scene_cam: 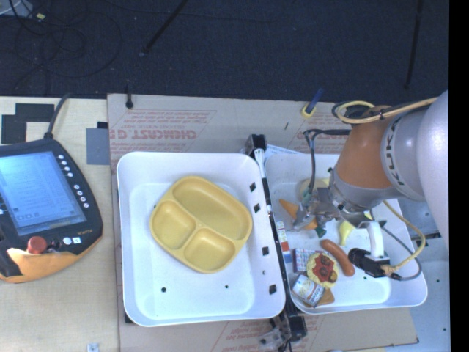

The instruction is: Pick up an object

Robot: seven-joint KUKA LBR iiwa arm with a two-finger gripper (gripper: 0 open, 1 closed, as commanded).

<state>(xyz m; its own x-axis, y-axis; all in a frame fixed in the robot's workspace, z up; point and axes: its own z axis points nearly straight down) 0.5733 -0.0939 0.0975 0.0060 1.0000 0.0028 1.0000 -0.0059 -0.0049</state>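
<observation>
Two white bins sit side by side on the table. Left bin holds a yellow divided plate. Right bin holds toy food: an orange carrot, a sausage, a pizza slice and a can. Gripper hangs low just right of the carrot; whether it is clenched or released I cannot tell

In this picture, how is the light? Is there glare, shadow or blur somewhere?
Camera view: hard, bright light from above; the left bin glares nearly pure white, and the yellow divided plate stays clear and sharp. The arm casts shade over the right bin, so the small toys there look soft and hard to separate. The area beyond the bench is almost black.
</observation>
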